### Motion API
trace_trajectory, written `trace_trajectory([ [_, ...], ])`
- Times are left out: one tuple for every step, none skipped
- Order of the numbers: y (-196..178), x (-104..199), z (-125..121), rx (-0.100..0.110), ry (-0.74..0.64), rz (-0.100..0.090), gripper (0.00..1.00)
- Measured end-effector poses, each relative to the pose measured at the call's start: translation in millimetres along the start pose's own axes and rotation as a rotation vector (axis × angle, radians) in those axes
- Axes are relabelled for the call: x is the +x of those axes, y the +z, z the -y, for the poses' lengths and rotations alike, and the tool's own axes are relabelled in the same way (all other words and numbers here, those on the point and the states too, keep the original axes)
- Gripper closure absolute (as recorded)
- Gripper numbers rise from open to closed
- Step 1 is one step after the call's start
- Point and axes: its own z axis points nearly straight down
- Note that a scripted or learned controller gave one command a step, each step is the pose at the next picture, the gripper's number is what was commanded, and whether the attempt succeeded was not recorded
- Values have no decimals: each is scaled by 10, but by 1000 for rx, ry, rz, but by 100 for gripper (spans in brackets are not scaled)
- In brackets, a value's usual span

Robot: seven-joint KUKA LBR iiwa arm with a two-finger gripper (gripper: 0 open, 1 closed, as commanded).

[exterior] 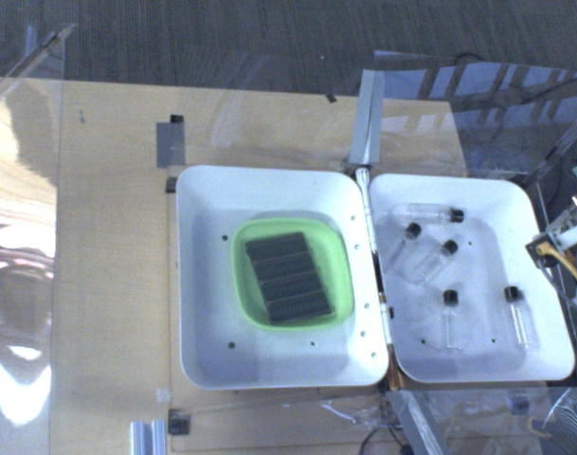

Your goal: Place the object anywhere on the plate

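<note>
A green square plate sits in the middle of the left white bin. A dark grey ridged block lies flat on the plate, turned slightly off square, and nothing touches it. The right white bin holds several clear vials with black caps, such as one near the back wall, one in the middle and one at the right.
A grey metal post rises behind the seam between the bins. The wooden bench stretches to the left. Cables and fittings crowd the right edge beside the right bin.
</note>
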Motion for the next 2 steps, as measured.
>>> trace_trajectory([
  [-1266, 14, -7, -8, 13, -7, 0],
  [-353, 2, -1, -1, 58, -1, 0],
])
